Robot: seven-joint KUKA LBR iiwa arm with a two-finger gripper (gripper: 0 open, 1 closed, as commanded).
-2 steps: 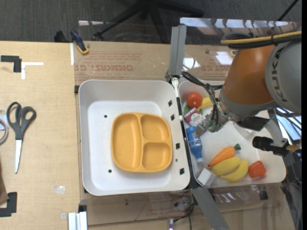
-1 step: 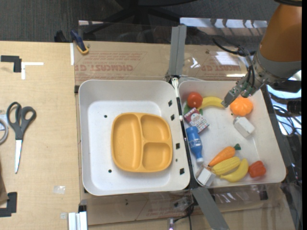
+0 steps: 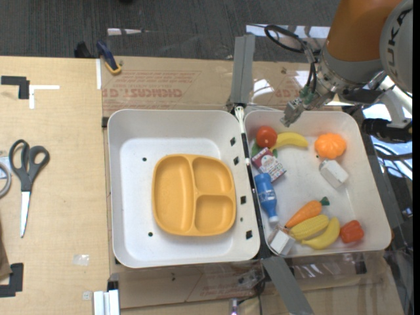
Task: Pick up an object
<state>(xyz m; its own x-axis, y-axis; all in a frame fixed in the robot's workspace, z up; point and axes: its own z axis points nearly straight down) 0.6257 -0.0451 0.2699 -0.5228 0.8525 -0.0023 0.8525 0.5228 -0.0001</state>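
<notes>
A: Wooden bench point(image 3: 52, 228), item one: scissors point(image 3: 26, 169) lying at its left side, cardboard sheet at the far side, grey carpet beyond. Two white bins side by side. Your half?

B: Left bin point(image 3: 125, 136): one yellow divided tray point(image 3: 194, 194), three compartments, nothing else in it. Right bin point(image 3: 367, 222): a red tomato point(image 3: 266, 137) at the far left, a banana point(image 3: 292, 140) just beside it, an orange point(image 3: 330, 146) to the right of that, a white block point(image 3: 334, 173) near the orange. Also a small red-and-white packet point(image 3: 268, 165), a blue bottle point(image 3: 266, 197) along the left wall, a carrot point(image 3: 304, 212), two more yellow fruits point(image 3: 318, 230) touching it (bananas, by the look), a small red piece point(image 3: 352, 231) at the near right.

A: Gripper?

B: Gripper point(image 3: 293, 113) hangs over the far edge of the right bin, above the banana and tomato, nothing between its fingers. Whether they stand apart or together, I cannot tell (too small and slanted).

A: Step in hand?

B: Approach, I judge; no object lifted yet. Every candidate lies in the right bin. Next move calls for a descent onto one item, the banana or tomato being closest, with the fingers set either side of it.
</notes>
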